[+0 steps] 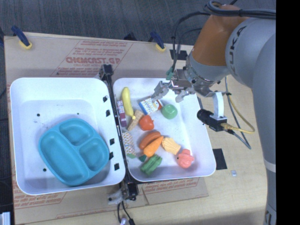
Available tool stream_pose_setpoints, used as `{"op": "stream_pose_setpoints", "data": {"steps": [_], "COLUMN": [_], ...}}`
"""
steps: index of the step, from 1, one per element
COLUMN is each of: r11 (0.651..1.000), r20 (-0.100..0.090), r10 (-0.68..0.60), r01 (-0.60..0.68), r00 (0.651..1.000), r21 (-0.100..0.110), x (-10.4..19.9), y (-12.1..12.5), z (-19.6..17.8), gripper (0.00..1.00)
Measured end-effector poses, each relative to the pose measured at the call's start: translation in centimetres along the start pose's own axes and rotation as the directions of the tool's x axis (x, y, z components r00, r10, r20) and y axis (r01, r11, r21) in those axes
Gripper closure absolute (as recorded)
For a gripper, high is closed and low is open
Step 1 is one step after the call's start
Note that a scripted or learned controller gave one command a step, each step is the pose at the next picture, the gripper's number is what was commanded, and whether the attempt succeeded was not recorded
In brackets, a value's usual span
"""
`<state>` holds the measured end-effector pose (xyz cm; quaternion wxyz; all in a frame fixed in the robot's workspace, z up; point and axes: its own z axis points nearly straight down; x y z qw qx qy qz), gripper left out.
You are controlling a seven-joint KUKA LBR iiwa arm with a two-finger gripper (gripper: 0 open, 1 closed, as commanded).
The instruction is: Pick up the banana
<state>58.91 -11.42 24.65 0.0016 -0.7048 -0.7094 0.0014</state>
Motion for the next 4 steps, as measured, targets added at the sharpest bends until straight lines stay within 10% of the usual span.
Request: {"op": "stream_pose_setpoints", "data": {"steps": [2,3,4], "r11": [0.999,0.999,1.0], "r20": [0.0,0.001,0.0], "r10": [0.054,0.051,-0.026], "r01": [-0.054,-0.051,0.026], "r00": [0.999,0.999,1.0], "r21": [0.002,0.004,-0.004], "x": [1.7,1.7,9.4], "y": [2.4,2.5,6.9], "z": [15.6,14.5,4.3], "gripper": [0.0,1.0,1.0]}}
